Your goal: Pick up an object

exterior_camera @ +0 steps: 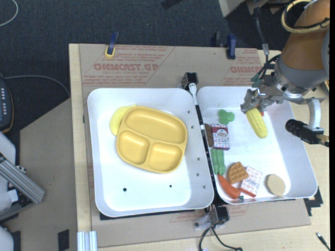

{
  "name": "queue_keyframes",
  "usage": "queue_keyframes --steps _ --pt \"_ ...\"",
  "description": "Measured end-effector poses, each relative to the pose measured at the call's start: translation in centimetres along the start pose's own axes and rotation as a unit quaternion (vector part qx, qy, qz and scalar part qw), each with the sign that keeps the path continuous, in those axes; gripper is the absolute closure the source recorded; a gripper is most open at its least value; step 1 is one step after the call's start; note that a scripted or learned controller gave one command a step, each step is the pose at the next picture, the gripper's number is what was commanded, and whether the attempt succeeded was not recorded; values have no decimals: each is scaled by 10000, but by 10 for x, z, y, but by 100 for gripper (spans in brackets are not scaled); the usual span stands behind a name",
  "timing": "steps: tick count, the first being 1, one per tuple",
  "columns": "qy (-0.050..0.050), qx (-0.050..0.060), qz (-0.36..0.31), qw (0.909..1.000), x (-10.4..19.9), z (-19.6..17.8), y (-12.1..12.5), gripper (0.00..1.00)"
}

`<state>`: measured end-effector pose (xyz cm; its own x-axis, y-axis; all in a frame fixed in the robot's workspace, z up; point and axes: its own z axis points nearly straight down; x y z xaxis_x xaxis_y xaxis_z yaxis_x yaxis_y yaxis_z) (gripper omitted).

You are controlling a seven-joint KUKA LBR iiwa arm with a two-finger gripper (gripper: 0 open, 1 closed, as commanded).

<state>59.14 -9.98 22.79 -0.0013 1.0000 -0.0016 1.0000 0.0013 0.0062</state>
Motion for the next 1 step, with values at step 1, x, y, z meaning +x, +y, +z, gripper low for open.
queue_keyframes --steps 1 --pt "18 53 -6 10000 34 -7 -44 100"
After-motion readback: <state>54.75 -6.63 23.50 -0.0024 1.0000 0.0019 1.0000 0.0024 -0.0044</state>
